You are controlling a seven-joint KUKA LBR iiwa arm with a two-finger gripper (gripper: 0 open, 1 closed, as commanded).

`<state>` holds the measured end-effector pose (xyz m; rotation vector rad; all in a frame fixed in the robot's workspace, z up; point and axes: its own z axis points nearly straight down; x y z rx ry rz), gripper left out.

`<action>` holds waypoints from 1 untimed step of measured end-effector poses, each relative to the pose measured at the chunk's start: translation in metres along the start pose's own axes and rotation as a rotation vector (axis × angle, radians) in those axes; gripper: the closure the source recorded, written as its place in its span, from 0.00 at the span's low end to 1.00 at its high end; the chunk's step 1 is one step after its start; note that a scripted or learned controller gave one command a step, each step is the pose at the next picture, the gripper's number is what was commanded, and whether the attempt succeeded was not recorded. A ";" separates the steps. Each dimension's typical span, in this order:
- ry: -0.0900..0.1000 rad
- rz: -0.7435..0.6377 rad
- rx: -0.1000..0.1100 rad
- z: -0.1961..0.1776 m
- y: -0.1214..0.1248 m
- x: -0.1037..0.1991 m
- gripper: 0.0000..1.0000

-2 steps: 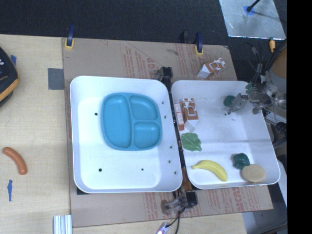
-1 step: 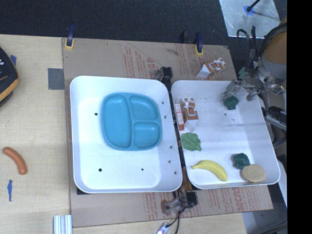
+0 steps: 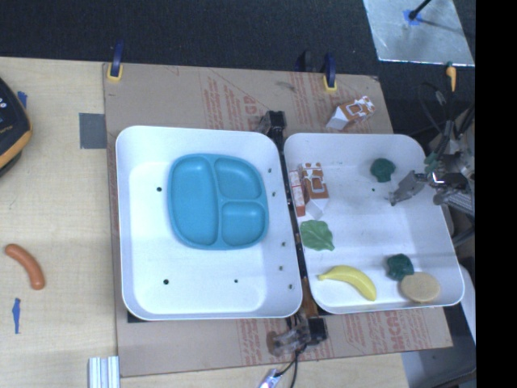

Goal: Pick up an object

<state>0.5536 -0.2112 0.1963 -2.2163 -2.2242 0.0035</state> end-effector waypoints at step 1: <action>0.001 -0.001 0.002 0.067 -0.078 0.000 0.00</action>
